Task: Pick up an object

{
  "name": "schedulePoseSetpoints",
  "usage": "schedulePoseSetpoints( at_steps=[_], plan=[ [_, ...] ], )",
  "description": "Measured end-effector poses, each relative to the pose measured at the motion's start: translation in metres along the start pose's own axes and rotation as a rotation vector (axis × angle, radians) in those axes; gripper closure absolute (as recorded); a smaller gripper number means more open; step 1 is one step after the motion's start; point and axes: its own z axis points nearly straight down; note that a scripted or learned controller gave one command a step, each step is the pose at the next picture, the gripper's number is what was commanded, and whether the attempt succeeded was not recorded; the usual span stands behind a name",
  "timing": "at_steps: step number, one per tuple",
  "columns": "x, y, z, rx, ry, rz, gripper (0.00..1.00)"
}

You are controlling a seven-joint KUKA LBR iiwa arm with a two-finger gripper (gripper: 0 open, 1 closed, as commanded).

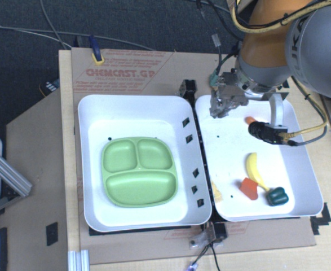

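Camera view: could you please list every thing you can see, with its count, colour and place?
bins: 2, white, side by side on the bench
divided plate: 1, pale green, in the left bin
banana: 1, yellow, in the right bin
red piece: 1, red-orange, beside the banana's lower end
green piece: 1, dark green, near the right bin's lower corner
small orange piece: 1, orange, upper part of the right bin
clip: 1, blue and yellow, on the cardboard
arm: 1, grey and orange, over the right bin
gripper: 1, grey, above the right bin's upper left part
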Motion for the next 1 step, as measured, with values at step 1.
schedulePoseSetpoints(
  at_steps=[1],
  plan=[
    [0.0510, -0.0039, -0.0029, 0.000, 0.001, -0.002, 1.00]
  ],
)
